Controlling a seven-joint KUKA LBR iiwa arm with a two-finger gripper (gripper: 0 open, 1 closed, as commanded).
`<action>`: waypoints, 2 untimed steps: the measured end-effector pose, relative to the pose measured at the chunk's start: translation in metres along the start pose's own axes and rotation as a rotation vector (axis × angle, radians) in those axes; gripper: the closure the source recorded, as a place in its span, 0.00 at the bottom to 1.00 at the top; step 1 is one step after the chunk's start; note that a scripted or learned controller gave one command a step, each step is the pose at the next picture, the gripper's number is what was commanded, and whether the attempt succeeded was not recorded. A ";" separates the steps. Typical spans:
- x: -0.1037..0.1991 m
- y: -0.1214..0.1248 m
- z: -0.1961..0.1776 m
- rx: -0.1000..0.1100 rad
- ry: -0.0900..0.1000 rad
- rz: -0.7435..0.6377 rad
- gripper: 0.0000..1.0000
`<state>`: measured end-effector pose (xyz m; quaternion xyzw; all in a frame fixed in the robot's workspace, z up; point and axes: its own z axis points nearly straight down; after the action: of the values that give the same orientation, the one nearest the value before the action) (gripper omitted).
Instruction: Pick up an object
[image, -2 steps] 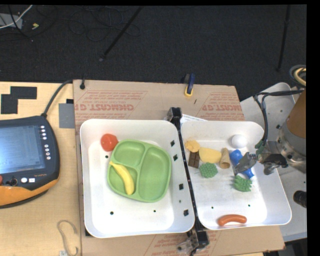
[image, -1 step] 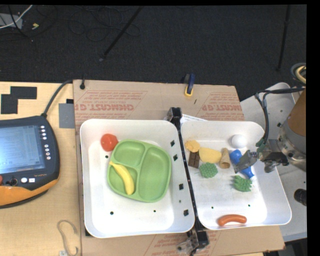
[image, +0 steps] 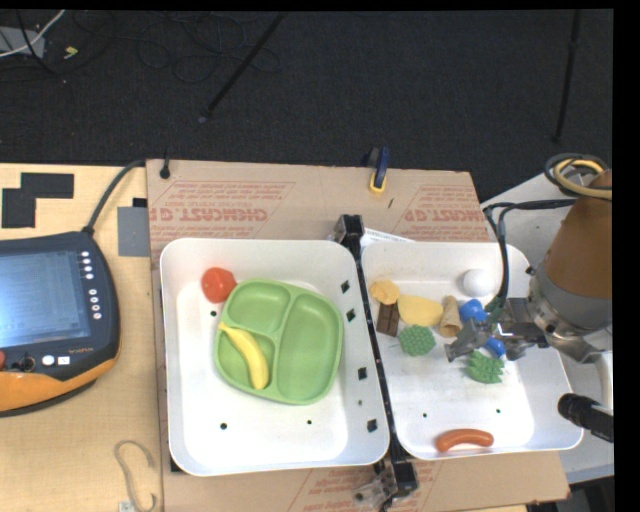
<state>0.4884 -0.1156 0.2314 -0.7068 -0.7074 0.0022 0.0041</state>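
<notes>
The pincer (image: 470, 345) sits low in the right bin (image: 545, 425), reaching in from the right with blue parts on its grey frame. Whether it is spread or closed I cannot tell, and nothing can be made out gripped in it. It hangs amid a tight cluster. A green bumpy toy (image: 486, 369) lies just below and to the right of it, touching or nearly so. A second green bumpy toy (image: 418, 341) lies just to the left. Above that sit a yellow block (image: 421, 311), a dark brown piece (image: 388, 319) and a yellow-orange lump (image: 384, 292). A white ball (image: 478, 282) rests near the bin's far side, and an orange sausage (image: 465, 439) lies well apart near the front edge.

Farther out, the left bin (image: 190, 420) carries a green divided plate (image: 300, 365) with a banana (image: 247, 353) in its left compartment, and a red tomato (image: 217, 284) just beside the plate's far corner. A teach pendant (image: 50, 320) lies on the tabletop (image: 80, 450) at the left.

By my reading the step in hand is the descent or the grasp itself, aimed at one of the green toys nearest the tip. The next move calls for a firm closure on a single item, then a straight lift. Crowding is the risk: neighbours may be nudged, or the toy may slip out.
</notes>
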 end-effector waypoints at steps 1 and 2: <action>-0.007 0.000 0.061 0.001 0.000 0.000 0.00; -0.007 0.008 0.112 -0.001 0.000 -0.001 0.00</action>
<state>0.4959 -0.1225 0.1194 -0.7065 -0.7077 0.0020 0.0039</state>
